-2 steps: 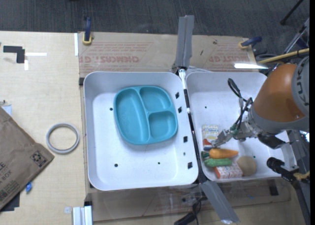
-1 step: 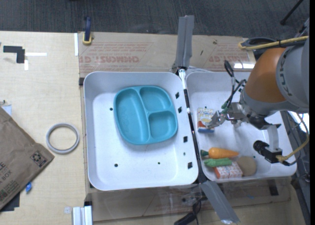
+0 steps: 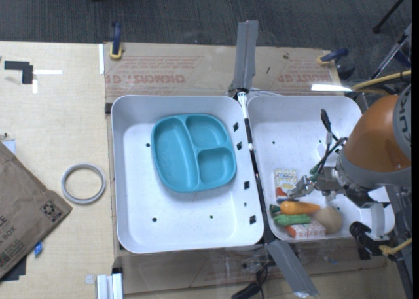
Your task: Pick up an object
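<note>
In the camera view, you have the arm reaching in from the right over the right bin, with the gripper low near that bin's front. You cannot tell from this slant whether it is spread or pressed together, and nothing shows held in it. The nearest candidate is the carrot, lying just below and a little left of the gripper, its long axis running roughly left to right across the bin. A green piece sits against its lower edge, a small red-and-white box lies in front, a beige rounded object sits to the right, and a small printed packet lies just left of the gripper. The left bin carries a teal divided plate, well apart from the gripper. You would likely want to close across the carrot's short width, though the crowding around it could spoil the attempt.
</note>
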`<state>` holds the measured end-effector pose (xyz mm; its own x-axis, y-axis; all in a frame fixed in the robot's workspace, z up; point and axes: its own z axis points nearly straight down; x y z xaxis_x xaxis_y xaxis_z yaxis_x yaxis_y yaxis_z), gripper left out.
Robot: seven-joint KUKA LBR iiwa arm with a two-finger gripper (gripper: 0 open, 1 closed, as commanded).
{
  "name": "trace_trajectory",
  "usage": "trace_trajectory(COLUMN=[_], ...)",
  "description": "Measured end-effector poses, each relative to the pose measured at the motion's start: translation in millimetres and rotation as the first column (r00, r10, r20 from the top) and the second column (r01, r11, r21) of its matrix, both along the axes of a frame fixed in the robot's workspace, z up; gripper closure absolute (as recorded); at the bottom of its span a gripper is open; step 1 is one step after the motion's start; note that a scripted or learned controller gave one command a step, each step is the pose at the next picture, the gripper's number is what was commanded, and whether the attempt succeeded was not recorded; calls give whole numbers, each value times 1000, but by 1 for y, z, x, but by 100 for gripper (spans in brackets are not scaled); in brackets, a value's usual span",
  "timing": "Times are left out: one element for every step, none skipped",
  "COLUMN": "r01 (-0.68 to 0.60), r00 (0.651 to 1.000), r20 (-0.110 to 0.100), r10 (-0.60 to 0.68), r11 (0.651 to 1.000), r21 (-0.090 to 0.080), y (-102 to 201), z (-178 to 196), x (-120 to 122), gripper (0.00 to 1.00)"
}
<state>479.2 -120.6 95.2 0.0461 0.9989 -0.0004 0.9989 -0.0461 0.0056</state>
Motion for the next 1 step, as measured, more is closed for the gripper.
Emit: trace_trajectory(r01=[-61], r00=[998], r20=[-6], r10=[61], r11=[998], r21=[-1], y=[-3], z=[124], x=[26], gripper=[0])
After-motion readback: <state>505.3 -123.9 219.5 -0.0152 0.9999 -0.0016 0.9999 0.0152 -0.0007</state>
